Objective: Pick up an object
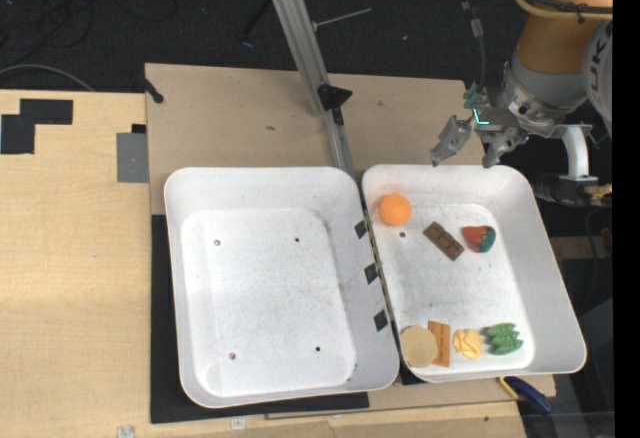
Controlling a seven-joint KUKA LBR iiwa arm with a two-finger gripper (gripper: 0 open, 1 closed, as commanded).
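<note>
Sitting in the right bin (pixel 545 256) are all the things up for grabs: an orange ball (pixel 395 210) near the back left corner, a small brown bar (pixel 443 240) lying at a slant just to its right, and a red piece with a dark green bit (pixel 479 238) right beside that, close but not quite touching as far as I can see. Along the front wall there's a little row: a round tan disc (pixel 419 346), an orange-brown slab (pixel 439 342) pressed up against it, a lumpy yellow piece (pixel 466 343), and a green leafy-looking thing (pixel 503 338) at the end. The gripper (pixel 468 145) hangs over the back rim of that bin, well apart from everything in it, with its two fingers spread apart and nothing between them. Above it you can see the orange band on the arm (pixel 560 16), reaching in from the right. The left bin (pixel 265 286) sits flush beside the right one, with a few dark clips along the shared edge. A slanted metal rail (pixel 305 51) runs from the back down to where the two bins meet, and everything rests on the tan bench (pixel 70 256).
</note>
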